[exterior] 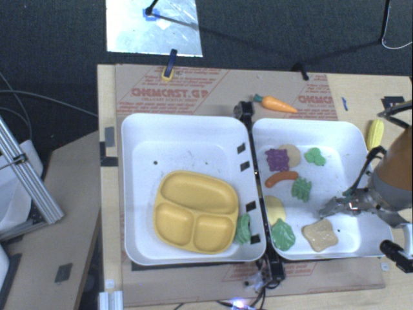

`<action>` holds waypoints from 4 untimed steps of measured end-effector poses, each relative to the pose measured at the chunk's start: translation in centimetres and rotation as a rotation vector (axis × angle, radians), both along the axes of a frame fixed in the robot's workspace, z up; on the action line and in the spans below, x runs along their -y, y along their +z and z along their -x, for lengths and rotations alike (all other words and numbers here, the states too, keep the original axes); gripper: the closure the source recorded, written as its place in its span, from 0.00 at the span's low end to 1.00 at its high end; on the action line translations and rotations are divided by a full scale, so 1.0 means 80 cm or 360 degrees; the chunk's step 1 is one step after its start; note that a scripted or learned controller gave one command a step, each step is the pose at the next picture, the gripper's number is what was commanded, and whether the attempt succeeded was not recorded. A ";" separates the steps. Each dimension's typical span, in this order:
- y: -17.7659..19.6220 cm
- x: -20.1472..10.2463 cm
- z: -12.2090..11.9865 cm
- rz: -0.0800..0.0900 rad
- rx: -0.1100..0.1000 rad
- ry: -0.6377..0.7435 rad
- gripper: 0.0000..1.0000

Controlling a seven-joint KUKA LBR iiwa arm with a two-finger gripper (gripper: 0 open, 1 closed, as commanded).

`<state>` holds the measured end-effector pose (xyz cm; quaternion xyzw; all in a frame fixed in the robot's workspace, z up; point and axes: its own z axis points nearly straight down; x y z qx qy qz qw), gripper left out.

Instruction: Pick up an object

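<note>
Gripper low in the right bin, nothing lifted yet.
Nearest, the bread slice [321,235] lies on the bin floor just below the gripper [329,208], whose fingers look spread and empty; beyond lie the sausage [282,179] and grapes [277,159]. The grasp is still to do.

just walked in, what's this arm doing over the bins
A grey arm reaches in over the right bin, which is scattered with toy food. Its gripper hangs low above the bin floor, just above the toast slice and right of a green leafy piece, with nothing held yet. The left bin holds a yellow divided tray.
</note>
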<state>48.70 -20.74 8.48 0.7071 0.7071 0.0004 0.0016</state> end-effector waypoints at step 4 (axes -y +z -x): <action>-0.001 -0.126 -0.024 -0.0003 -0.0002 0.0002 0.00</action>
